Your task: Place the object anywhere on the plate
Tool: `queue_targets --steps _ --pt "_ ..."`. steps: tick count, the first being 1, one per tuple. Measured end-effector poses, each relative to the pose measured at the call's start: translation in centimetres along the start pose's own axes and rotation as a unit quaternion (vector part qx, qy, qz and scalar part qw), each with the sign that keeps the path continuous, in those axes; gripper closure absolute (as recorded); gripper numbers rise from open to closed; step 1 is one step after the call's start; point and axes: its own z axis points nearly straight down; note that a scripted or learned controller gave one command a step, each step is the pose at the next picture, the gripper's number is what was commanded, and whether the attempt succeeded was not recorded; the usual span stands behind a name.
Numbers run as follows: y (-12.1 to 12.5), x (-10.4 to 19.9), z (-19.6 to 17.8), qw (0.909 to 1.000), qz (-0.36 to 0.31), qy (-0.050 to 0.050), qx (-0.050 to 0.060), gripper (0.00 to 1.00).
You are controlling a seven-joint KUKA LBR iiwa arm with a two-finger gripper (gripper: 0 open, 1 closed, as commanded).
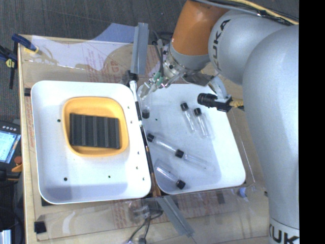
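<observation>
End effector point(147, 89) sits low at the far-left corner of the right bin point(231, 161), hard by the divide between the bins; whether it is apart or together I cannot tell, the tip being small and tangled with cabling, and nothing can be seen clamped in it. Nearest the camera, a clear vial with a black cap point(170, 177) lies in the right bin's near corner, another vial point(170, 149) slants across mid-bin, and two more point(195, 118) lie side by side farther back, all flat and apart from each other, likely scattered so any one can be picked singly. Left bin point(45, 182) holds the yellow plate point(94, 108) carrying a dark ribbed insert point(95, 130); no vial rests on it, so placement is not yet done. Beyond, the orange-banded wrist point(195, 27) angles down, apparently to reach that corner, above the table point(66, 55).
</observation>
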Motion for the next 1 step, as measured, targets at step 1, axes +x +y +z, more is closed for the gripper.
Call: queue_targets --steps 1 --pt "-0.88 3.53 1.93 0.9922 -0.125 0.002 0.002 1.00"
